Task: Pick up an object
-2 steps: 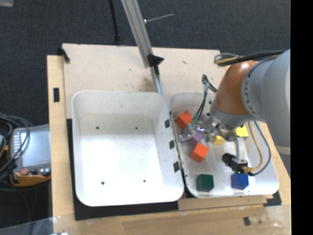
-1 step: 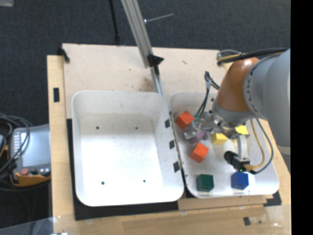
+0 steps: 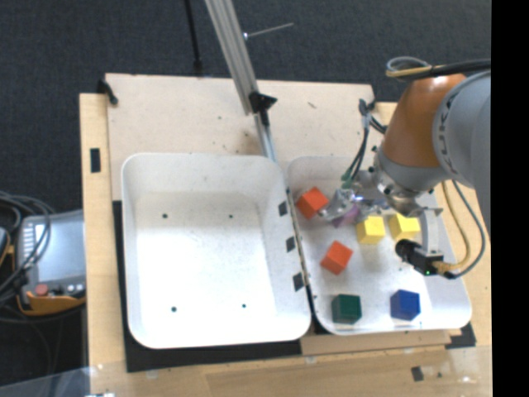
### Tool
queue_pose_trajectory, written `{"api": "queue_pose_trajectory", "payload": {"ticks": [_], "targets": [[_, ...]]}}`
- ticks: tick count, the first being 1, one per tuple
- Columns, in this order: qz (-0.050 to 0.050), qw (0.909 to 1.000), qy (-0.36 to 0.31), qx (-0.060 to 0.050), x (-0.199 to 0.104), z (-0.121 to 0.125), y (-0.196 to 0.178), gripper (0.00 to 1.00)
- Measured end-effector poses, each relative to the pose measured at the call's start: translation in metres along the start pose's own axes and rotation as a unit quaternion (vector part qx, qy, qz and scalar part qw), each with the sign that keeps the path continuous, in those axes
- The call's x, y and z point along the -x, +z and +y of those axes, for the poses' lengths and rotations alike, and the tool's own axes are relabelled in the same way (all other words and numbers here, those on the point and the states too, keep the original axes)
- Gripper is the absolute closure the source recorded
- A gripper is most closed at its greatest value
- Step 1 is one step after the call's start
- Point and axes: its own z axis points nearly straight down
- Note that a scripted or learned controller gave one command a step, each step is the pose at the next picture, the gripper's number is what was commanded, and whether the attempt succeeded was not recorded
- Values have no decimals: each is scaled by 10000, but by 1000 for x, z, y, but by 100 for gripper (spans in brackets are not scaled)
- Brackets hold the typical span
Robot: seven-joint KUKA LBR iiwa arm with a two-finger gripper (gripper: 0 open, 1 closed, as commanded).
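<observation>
The right bin (image 3: 459, 308) is the crowded one, and everything here is placed against it. The arm (image 3: 430, 131) comes in over its far right corner, and the gripper (image 3: 345, 209) hangs low over its far half, close to the wall shared with the left bin (image 3: 132, 188). Whether the jaws are parted or closed cannot be told; the tip is a blur of grey and purple. An orange cube (image 3: 312, 202) lies just left of the gripper, almost against that shared wall, with little room on that side. A second orange cube (image 3: 336, 256) sits near the bin's middle, with open floor all round it. Two yellow cubes (image 3: 371, 229) (image 3: 404, 225) lie side by side right of the gripper, under the wrist. A green cube (image 3: 346, 308) and a blue cube (image 3: 405, 303) sit close to the near rim, well apart from each other. No readable writing appears on any cube or on the bin.
</observation>
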Motion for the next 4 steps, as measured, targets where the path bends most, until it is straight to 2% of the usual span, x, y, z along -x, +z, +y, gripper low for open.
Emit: {"api": "queue_pose_trajectory", "payload": {"ticks": [1,2,4], "targets": [[-5,10000,-9,-2,11,5,-52,100],[-10,10000,-12,-29,13,5,-47,100],[7,10000,-37,-29,-87,28,-37,100]]}}
